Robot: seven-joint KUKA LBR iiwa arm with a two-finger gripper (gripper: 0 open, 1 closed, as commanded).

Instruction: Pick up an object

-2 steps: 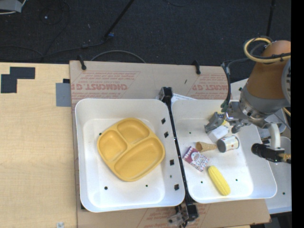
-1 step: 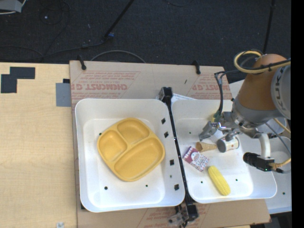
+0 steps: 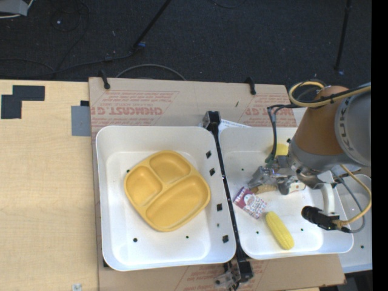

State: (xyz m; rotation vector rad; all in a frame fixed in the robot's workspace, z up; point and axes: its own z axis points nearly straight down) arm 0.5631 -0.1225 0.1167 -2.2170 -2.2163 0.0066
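The hand (image 3: 262, 177) hangs low in the right white bin (image 3: 339, 247); whether it is spread or pinching, I cannot tell. Just below it lies a small red-and-white printed packet (image 3: 250, 202), and beyond that a yellow plastic corn cob (image 3: 279, 230). The flat packet could slip out.

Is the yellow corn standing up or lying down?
Lying down. The corn lies flat on the floor of the right bin, its length slanting toward the bin's front corner, beside a small packet.
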